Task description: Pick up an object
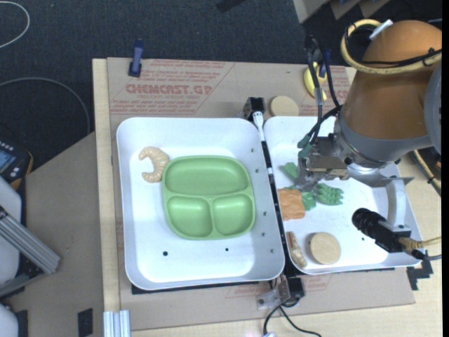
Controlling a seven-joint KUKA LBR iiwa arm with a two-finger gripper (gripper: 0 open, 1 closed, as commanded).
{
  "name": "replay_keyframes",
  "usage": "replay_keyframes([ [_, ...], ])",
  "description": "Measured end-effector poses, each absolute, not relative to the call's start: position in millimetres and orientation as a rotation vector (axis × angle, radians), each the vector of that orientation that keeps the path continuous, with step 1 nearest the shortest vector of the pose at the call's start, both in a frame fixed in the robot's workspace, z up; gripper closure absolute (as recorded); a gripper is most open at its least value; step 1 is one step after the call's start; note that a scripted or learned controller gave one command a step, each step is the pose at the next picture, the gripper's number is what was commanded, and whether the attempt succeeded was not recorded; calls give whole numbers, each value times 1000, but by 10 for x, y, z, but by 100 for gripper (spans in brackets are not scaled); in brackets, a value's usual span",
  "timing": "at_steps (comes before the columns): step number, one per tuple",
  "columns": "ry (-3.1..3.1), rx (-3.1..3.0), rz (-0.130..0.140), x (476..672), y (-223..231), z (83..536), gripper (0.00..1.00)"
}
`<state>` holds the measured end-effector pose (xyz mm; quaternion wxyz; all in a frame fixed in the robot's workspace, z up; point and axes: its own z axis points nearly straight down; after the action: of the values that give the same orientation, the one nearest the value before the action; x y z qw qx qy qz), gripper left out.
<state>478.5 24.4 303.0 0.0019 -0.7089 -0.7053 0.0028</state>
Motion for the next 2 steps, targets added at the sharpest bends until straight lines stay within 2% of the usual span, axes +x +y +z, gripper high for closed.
replay_keyframes([
  [1, -2213, -2219, 13, 4866, 192, 2073, 100],
  [2, -2225, -2223, -5, 5077, 237, 2507, 100],
])
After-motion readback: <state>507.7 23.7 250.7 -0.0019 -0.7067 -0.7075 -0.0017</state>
